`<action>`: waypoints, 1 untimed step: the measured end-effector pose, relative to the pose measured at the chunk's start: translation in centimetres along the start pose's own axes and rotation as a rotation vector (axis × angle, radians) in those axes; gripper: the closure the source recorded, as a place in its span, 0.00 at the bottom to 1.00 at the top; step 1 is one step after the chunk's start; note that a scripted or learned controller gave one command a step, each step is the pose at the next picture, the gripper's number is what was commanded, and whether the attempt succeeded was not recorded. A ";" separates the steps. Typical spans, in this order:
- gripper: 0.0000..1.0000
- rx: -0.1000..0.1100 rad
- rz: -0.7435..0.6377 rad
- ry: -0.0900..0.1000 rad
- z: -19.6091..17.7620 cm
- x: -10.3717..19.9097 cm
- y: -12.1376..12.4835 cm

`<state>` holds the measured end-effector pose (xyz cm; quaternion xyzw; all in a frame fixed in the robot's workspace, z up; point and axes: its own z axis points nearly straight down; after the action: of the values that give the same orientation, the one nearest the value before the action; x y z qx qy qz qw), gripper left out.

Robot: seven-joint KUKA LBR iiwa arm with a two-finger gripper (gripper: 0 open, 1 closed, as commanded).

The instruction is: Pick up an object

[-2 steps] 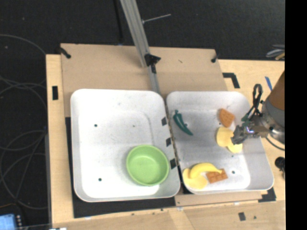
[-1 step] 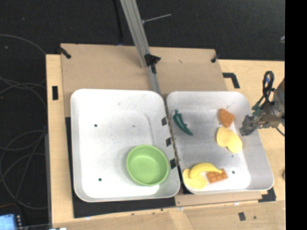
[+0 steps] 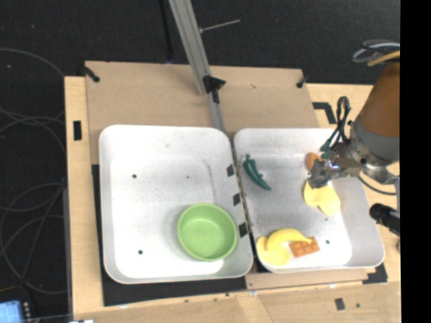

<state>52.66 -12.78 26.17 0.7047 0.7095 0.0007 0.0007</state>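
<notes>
Yellow object [image 3: 322, 198], flat and rounded, lies in the right bin [image 3: 269, 155] at centre right of the frame, directly beneath the end effector [image 3: 319, 177]. The end effector appears to be touching or just above its upper edge; contact cannot be confirmed. Whether the fingers are apart or together cannot be told from this view, as the tips are small and dark against the clutter.

The arm [image 3: 380, 123] enters from the right edge of the frame, its orange band above the grey wrist, with cabling looped alongside it. A small orange item [image 3: 312, 159] sits just beside the end effector on its upper left side; its nature is unclear.

Other contents of the right bin: a dark green curved item [image 3: 256, 172] near the bin's left wall, upper part; a yellow banana-shaped toy [image 3: 277, 243] at the lower edge, with an orange block [image 3: 304, 248] touching its right side.

The left bin [image 3: 148, 160] holds a light green bowl [image 3: 207, 231], upright, in its lower right corner, near the divide between the two bins.

Both bins rest side by side on the desk [image 3: 148, 93]. A grey metal pole [image 3: 190, 36] runs from the top of the frame down to the junction of the bins.
</notes>
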 end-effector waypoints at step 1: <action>1.00 0.001 0.001 -0.001 0.7 4.5 2.2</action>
<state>54.78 -8.24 25.43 0.7049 0.7093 0.0003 0.0007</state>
